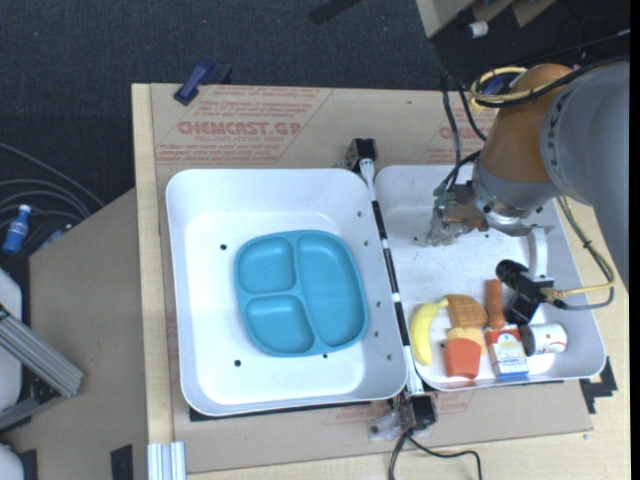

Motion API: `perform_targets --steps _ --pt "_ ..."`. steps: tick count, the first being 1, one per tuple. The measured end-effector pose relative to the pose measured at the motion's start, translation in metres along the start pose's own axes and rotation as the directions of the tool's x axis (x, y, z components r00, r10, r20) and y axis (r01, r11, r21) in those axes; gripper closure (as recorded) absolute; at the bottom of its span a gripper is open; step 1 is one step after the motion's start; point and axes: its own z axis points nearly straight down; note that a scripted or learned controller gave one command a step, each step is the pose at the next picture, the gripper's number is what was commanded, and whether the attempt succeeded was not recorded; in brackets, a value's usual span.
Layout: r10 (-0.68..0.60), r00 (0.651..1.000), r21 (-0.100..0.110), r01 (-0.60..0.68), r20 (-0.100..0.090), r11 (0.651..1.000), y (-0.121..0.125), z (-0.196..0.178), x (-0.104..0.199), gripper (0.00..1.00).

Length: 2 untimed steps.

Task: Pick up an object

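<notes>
- Camera view: two shallow white bins of smooth moulded plastic with rounded corners sit side by side on a brown cardboard sheet (240, 123) printed with faded red lettering.
- The left bin (200, 368) holds a glossy blue divided plate (300, 293), a rounded rectangle with three compartments, lying flat near the bin's middle.
- The grey arm (590, 128) comes in from the right, and its orange band (520, 133) is smooth and rounded.
- The gripper (443, 230) hangs low over the far part of the right bin (410, 203), above bare white floor and well apart from the objects.
- It appears as a small dark metal cluster seen from above, so how far it is parted cannot be told.
- The things to pick lie bunched at the near end of the right bin.
- A curved yellow banana (425, 330) lies nearest the divider, with a tan, toast-like slab (465, 311) just beside it.
- An orange block (462, 356), perhaps a cup, sits below the slab, and a slim orange-red stick (494, 303) lies near them — its shape is too small to name.
- A small carton (510, 353) in red, white and blue touches a white cylinder (548, 340) with a red mark, and the print on both is unreadable.
- A blue object (195, 81) rests at the sheet's far left corner — its form is blurred.
</notes>
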Motion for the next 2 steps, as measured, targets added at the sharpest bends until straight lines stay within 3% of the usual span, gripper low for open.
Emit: perform_targets --steps 1,2 --pt "0.000 1.000 0.000 0.000 0.000 1.000 0.000 0.000 0.000 0.00" --pt "0.000 1.000 0.002 0.000 0.000 1.000 -0.024 0.011 0.007 0.00"
